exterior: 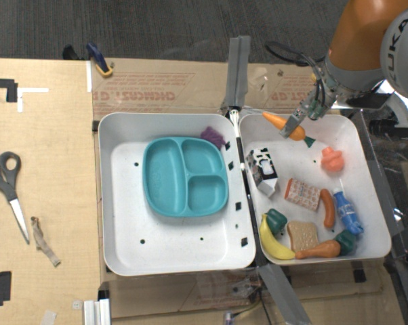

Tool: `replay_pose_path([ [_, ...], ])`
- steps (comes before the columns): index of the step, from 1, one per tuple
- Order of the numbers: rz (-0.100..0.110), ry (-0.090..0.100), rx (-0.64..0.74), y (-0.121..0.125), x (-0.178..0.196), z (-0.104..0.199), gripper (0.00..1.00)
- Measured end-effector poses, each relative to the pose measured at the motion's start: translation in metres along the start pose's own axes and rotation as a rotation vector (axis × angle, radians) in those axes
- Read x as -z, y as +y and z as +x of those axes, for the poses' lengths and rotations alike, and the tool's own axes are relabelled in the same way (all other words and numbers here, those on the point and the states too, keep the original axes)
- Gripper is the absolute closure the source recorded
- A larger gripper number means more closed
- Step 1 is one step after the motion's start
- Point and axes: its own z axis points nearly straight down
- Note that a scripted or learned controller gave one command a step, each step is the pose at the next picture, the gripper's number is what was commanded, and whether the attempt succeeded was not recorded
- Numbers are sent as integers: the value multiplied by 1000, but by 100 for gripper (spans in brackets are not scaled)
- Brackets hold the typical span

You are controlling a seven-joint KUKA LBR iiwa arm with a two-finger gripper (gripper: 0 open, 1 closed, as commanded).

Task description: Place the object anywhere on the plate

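A teal three-part plate lies in the left white bin. An orange toy carrot with a green end hangs at the far left corner of the right bin, its tip over the rim. My gripper reaches down from the upper right and is shut on the carrot's middle, with one grey finger lying across it. The carrot is well to the right of the plate, past the divide between the bins.
A purple object lies at the plate's far right edge. The right bin holds a black-and-white box, a pink toy, a cracker box, a blue bottle, a banana and bread. Scissors lie on the bench at left.
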Motion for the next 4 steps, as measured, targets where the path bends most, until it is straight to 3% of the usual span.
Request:
replay_pose_path([
  [1,-1,2,92,44,0,59,100],
  [2,-3,0,645,74,17,135,100],
  [3,-4,-3,880,45,89,91,100],
  [4,-4,-1,1171,0,105,92,100],
])
